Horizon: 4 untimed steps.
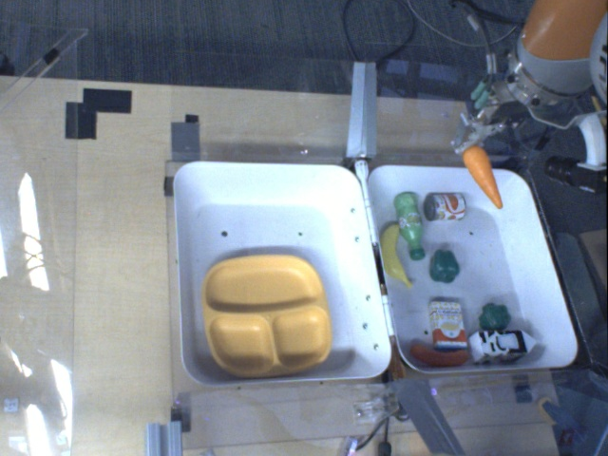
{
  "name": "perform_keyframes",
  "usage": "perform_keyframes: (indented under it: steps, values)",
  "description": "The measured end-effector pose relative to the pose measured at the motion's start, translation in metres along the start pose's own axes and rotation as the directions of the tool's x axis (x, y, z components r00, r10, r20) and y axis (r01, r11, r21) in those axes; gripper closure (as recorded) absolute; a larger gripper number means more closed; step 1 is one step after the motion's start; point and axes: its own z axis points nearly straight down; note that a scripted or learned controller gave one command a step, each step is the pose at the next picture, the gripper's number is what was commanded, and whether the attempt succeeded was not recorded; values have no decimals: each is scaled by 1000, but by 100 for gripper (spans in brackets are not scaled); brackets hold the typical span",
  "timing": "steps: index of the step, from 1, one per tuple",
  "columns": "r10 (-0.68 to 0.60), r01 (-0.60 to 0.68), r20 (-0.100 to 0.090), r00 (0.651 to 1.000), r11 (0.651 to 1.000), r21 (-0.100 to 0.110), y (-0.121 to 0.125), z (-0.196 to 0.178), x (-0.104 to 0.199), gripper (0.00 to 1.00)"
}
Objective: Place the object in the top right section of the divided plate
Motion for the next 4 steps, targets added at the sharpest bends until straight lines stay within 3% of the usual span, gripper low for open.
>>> perform_keyframes:
  steps: [1, 2, 3, 4]
  values:
    - [-61, 61, -1, 998, 998, 1, 22, -22, 83, 100]
    - [-136, 136, -1, 991, 991, 1, 17, -14, 64, 100]
    - [-137, 137, -2, 991, 991, 2, 28, -3, 107, 100]
    - [-58, 58, -3, 998, 998, 4, 14, 74, 154, 100]
